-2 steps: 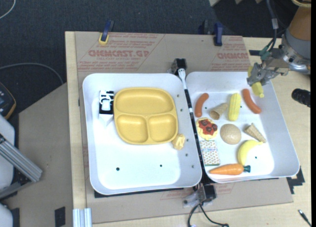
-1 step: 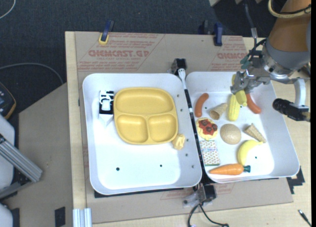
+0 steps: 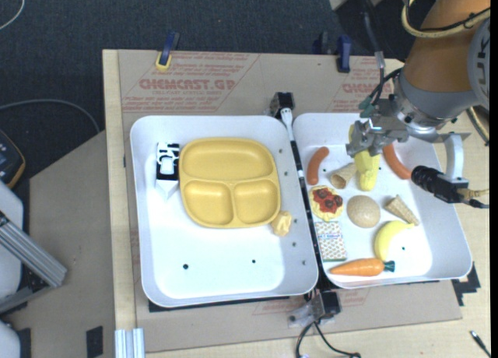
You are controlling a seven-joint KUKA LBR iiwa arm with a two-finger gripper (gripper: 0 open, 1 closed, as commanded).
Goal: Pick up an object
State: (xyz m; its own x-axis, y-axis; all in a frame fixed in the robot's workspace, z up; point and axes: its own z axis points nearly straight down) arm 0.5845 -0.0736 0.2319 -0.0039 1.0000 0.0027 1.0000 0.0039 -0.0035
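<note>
My gripper (image 3: 366,142) hangs over the upper middle of the right bin (image 3: 454,228), with the orange-banded arm reaching in from the upper right. Directly beneath it stands a yellow toy corn cob (image 3: 366,174), whose top end meets the gripper's tip. A red sausage (image 3: 316,165) lies to the left of the corn and a second sausage (image 3: 398,163) to its right. A small cone (image 3: 339,177) sits between the left sausage and the corn.
The right bin also holds a pizza slice (image 3: 327,201), a tan bun (image 3: 362,210), a wafer cone (image 3: 403,210), a yellow fruit (image 3: 393,240), a patterned cracker (image 3: 331,240) and a carrot (image 3: 359,268). The left bin (image 3: 226,275) holds a yellow divided plate (image 3: 229,181), a black-and-white item (image 3: 166,162) and a small yellow piece (image 3: 282,224).
</note>
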